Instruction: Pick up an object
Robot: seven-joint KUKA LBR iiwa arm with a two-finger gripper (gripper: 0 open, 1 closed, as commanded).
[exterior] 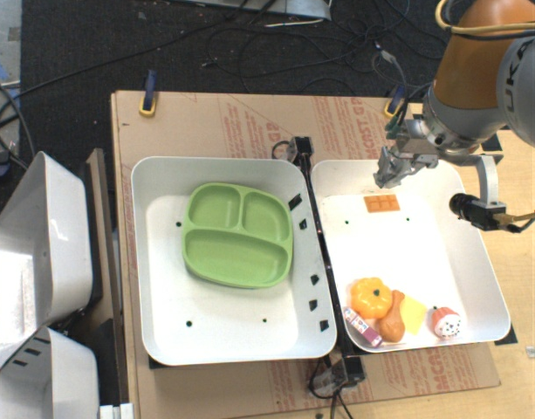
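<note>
Far left, off the bench: two spare white tubs (36,243) stacked at a tilt, outside your work area.

Left bin (154,321): a green divided plate (239,236) sits in its upper middle, flat, three compartments up. Bare white floor runs all round it, widest along the near edge and the left wall. Nothing else lies in this bin.

Between the bins: the two inner walls meet at a black seam with clips (315,260). That ridge is the edge you cross when moving from one bin to the other.

Right bin (476,260): the floor is open through the middle. A small flat orange tile (381,203) lies near the far wall, on its own. The rest is crowded into the near edge: an orange pumpkin-shaped toy (372,296), a brown drumstick-shaped piece (394,318) leaning against it, a yellow piece (413,314) just beside that, a small pink-and-purple packet (361,326) against the near-left corner, and a white-and-red spotted piece (446,323) to the right, a little apart from the others. These sit close to the near wall, so you have little room on that side.

Gripper (391,175): it hangs over the far-left part of the right bin, above and just behind the orange tile, well apart from the near cluster. Nothing shows between the fingers. You cannot tell from this angle whether the jaws are spread or closed.
</note>
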